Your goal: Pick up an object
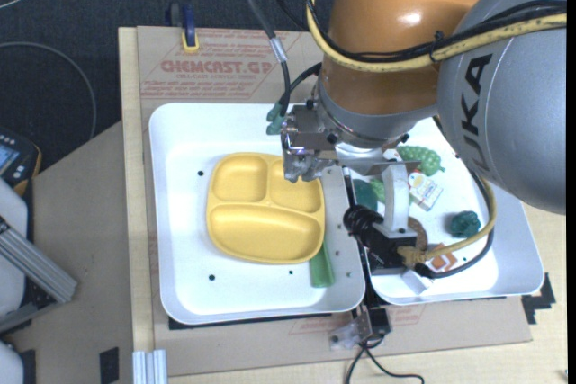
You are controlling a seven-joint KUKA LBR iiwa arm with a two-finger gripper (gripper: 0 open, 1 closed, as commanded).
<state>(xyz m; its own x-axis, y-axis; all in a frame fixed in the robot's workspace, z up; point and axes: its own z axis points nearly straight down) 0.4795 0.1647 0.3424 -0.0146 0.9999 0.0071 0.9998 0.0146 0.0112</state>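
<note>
Claw (301, 159) hangs low over the right rim of the yellow divided plate (264, 209) in the left bin (171, 193), probably lined up to take that rim; whether it is open or shut I cannot tell, since the arm's bulk covers it. A green stick (321, 270) lies just beside the plate's lower right corner. The right bin (513, 256) holds small toys, a teal lump (464, 222) among them, largely hidden under the arm, so that side looks awkward to reach.
</note>
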